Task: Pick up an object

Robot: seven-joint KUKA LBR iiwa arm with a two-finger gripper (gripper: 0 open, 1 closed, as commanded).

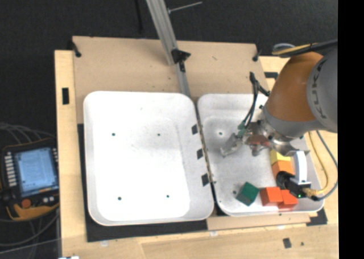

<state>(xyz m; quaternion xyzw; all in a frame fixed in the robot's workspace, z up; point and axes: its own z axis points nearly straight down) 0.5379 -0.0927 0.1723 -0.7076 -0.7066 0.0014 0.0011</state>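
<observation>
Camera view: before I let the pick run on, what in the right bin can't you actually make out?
- Hand: small and blurred over the right bin; open or shut unclear, and so is any grasp.
- Yellow block and orange block: partly covered by the arm's wrist.
- Red block: black cable connector overlaps it.
- Green block: in plain sight.

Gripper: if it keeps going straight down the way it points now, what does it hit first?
Probably the bare floor of the right bin. The gripper hangs over an open patch there. The green block and orange block lie nearer the bin's front edge, off that line. Height is unclear from this slanted view.
</observation>
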